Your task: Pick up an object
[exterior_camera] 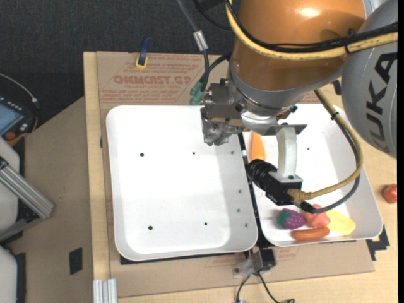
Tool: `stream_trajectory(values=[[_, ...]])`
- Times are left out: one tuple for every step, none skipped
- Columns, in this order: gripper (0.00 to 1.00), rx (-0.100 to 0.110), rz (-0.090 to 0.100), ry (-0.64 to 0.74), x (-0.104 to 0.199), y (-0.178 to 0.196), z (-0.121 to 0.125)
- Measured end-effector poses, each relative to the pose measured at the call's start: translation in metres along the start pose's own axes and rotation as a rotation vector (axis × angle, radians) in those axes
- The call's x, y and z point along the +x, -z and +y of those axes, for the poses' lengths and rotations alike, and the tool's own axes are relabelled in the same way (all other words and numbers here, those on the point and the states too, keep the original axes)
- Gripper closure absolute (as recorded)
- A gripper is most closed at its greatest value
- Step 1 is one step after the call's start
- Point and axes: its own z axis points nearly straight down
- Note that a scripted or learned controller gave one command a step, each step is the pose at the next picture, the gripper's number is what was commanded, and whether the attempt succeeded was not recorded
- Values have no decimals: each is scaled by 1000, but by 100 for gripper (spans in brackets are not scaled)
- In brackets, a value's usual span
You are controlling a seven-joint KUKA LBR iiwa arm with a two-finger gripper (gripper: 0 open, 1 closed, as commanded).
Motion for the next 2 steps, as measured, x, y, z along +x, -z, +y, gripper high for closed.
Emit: stream_trajectory(values=[[100, 24, -8, 2, 0, -152, -4], [100, 9, -3, 6, 53, -171, 35]])
